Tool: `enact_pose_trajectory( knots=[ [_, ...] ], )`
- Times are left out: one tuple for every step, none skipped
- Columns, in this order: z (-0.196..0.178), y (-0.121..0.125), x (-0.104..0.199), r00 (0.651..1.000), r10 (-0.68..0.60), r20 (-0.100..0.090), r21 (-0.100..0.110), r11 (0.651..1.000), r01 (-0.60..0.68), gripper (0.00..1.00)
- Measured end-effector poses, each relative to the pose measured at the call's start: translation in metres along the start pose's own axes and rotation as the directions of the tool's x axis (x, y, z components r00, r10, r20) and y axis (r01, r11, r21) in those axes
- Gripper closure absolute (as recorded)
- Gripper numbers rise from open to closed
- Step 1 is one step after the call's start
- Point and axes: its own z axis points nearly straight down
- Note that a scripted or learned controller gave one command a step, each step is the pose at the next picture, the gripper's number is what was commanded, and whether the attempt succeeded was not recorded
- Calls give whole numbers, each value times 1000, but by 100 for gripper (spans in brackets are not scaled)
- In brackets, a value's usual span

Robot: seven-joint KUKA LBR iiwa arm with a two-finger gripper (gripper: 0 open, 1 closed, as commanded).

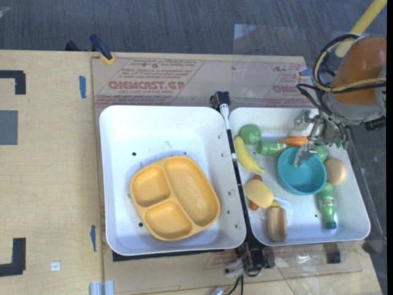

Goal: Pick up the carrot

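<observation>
The carrot point(293, 141) is a short orange piece with a green stalk end point(269, 147). It lies flat in the right bin point(356, 226), near the bin's far side, just above the rim of a blue bowl point(301, 174). My gripper point(307, 151) hangs over the carrot's right end and the bowl's far rim, pointing down. The arm's orange band point(359, 66) is above it at the right. The gripper's metal parts overlap the carrot's tip, and I cannot see whether they touch it.
Around the carrot in the right bin are a green round fruit point(250, 133), a banana point(244, 154), a yellow fruit point(259, 193), a brown bun point(276, 222), a green bottle point(327, 204) and a beige egg shape point(335, 171). The left bin holds a yellow divided plate point(175, 196).
</observation>
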Motion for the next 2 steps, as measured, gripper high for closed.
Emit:
enact_pose_trajectory(
  knots=[
    [0,-25,-5,919,395,0,2,919,-395,0],
    [-58,-25,-6,757,653,7,1,757,-653,0]
  ],
)
